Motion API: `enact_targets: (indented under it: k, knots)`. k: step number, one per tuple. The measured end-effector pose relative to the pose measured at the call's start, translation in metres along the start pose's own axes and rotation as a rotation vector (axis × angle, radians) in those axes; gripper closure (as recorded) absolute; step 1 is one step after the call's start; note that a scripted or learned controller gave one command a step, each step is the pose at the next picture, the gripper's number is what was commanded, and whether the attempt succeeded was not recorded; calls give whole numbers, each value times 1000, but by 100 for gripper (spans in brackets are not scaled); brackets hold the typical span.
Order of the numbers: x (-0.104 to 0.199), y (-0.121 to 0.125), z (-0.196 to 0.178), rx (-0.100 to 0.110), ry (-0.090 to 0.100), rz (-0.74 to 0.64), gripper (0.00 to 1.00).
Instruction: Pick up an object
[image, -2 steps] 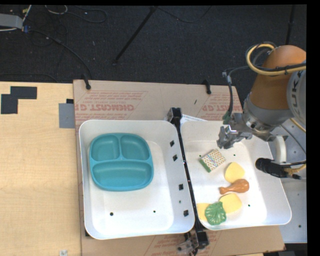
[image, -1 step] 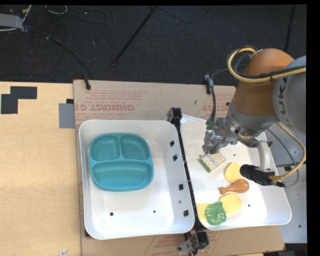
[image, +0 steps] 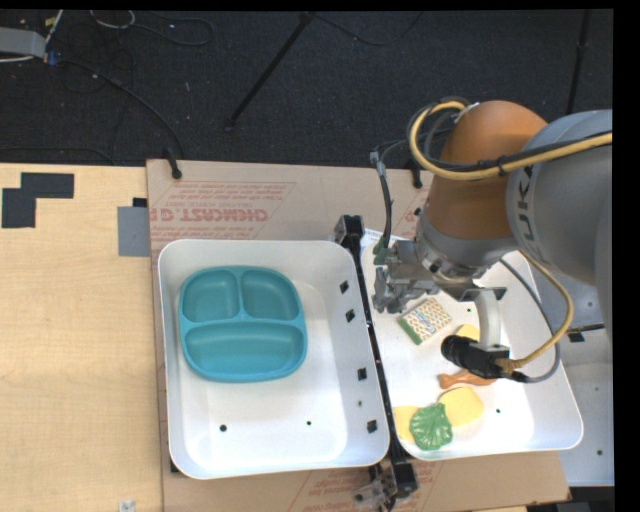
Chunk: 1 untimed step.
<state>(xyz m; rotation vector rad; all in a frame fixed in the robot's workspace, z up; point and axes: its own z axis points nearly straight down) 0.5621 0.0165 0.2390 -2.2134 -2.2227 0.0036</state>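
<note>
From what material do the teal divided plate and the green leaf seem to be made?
Teal divided plate: probably moulded plastic with a smooth, slightly matte finish; even colour, rounded compartment ridges. Green leaf: likely toy plastic or rubber; raised veins show, but it is too small to be sure.

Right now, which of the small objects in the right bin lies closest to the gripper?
The patterned green-and-white card, lying just right of the gripper. The green leaf, yellow pieces and orange piece all sit farther toward the bin's near edge.

One fixed cam above the surface, angled down on both bins; my arm enters from right.
</note>
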Motion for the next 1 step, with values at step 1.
enact_targets:
  k: [1]
  knots:
    - [56, -16, 12, 1, 0, -1, 100]
